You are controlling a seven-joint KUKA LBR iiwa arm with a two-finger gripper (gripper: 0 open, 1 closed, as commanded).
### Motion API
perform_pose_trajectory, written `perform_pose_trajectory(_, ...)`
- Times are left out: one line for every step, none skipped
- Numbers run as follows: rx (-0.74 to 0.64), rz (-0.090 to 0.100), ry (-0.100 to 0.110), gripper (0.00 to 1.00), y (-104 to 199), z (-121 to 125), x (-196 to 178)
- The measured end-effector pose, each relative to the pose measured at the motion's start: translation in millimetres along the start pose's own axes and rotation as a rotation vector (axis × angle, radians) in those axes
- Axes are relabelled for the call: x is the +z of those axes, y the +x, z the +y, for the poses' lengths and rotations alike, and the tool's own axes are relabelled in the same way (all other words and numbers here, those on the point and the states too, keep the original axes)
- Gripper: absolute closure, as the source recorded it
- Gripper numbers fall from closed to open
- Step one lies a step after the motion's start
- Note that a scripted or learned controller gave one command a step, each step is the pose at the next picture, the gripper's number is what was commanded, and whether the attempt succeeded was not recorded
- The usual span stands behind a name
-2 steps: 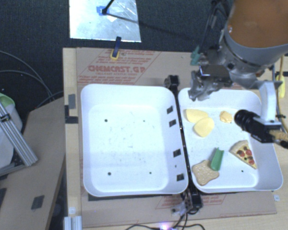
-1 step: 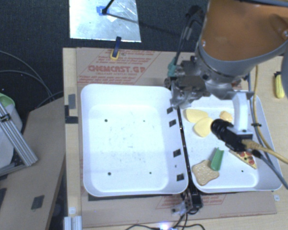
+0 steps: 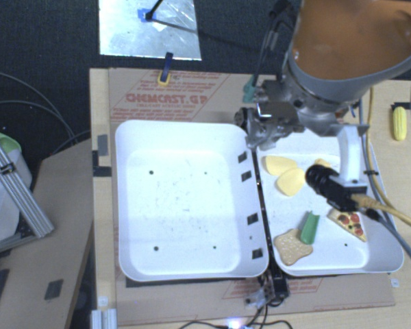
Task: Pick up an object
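Pretty early in this one, by the look of it. Nothing lifted yet.

Gripper [image 3: 266,130] sitting low over the back left corner of the right bin [image 3: 383,252], right by the wall next to the left bin [image 3: 185,130], tucked under the big grey-and-orange wrist. Open or closed? Can't tell from this angle, too much hardware and cable in the way. No sign of anything carried there either.

All the candidates lying on the right bin's floor:
- two pale yellow slices [image 3: 291,182], touching each other, near the gripper on its front side
- a toy pizza slice [image 3: 349,225] toward the right
- a green piece [image 3: 309,228] overlapping a tan bread-shaped piece [image 3: 292,247] near the front wall
- a small yellow bit [image 3: 322,163], half hidden behind the black attachment [image 3: 332,187] hanging off the arm. Hard to say what.

So, done: the reach into the bin, more or less. Left: basically the whole grab. Line up over one item, drop, close, lift clear.

Closest bet probably the yellow slices. Flat and thin-looking though, so likely a fiddly pinch off a flat floor. Could easily come up with nothing.
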State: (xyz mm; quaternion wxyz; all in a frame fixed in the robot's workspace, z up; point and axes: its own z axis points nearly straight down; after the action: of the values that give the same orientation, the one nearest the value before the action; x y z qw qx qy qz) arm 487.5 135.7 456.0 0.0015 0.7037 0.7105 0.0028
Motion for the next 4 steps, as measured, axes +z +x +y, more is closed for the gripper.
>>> perform_pose_trajectory(-0.006, 0.000, -0.003, 1.00, 0.1, 0.8, -11.0)
perform_pose_trajectory(0.011, -0.003, 0.007, 1.00, -3.6, 38.3, 41.0)
perform_pose_trajectory(0.005, -0.001, 0.001, 1.00, -3.2, 37.7, 26.5)
perform_pose_trajectory(0.007, -0.001, -0.003, 1.00, 10.2, 106.6, -2.1)
